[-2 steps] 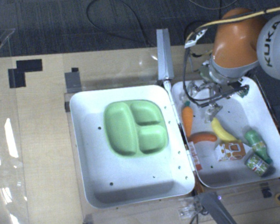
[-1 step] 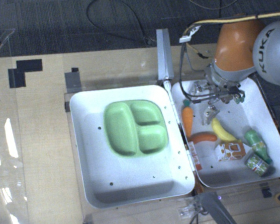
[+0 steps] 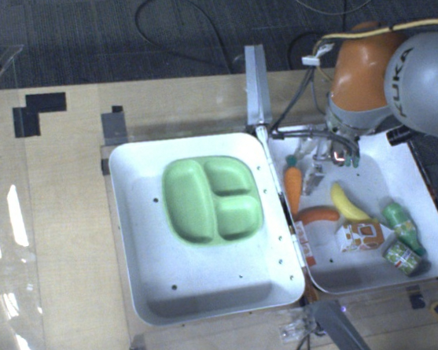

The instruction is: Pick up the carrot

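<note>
Carrot, orange and tapered (image 3: 293, 187), lying lengthwise along the right bin's left wall, just left of the end effector (image 3: 319, 167), grip state indiscernible.

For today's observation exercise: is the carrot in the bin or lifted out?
In: the carrot lies in the right bin, by its left wall.

This looks like a robot lab. A big grey and orange robot arm (image 3: 396, 69) reaches over a wooden bench (image 3: 46, 247). Two white bins (image 3: 151, 297) sit in metal frames. Black cables (image 3: 185, 24) lie on the dark floor, which may be carpet. Black tape marks (image 3: 37, 109) are stuck on the bench.
</note>
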`<state>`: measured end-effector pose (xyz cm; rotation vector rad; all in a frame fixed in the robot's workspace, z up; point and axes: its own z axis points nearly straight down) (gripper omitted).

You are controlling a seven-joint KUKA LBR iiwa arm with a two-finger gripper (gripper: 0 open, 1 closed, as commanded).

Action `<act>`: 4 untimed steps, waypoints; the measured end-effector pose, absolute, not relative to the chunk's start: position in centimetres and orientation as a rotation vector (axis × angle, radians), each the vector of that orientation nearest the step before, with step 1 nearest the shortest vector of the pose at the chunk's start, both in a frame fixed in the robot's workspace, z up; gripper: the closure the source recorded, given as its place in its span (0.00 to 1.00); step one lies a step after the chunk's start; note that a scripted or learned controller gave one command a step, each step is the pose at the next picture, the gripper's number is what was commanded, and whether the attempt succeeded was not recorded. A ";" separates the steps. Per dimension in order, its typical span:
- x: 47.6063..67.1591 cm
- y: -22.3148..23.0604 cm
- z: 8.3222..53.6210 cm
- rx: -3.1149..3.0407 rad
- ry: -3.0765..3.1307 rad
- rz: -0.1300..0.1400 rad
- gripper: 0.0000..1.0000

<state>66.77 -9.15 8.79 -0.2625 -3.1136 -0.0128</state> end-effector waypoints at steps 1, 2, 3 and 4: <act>67.4 -9.1 10.2 -0.262 -3.146 -0.008 1.00; 67.0 -9.1 9.9 -0.259 -3.126 -0.009 0.00; 65.9 -8.3 8.9 0.157 -3.152 0.003 0.00; 66.6 -8.6 8.8 -0.375 -3.105 -0.006 0.00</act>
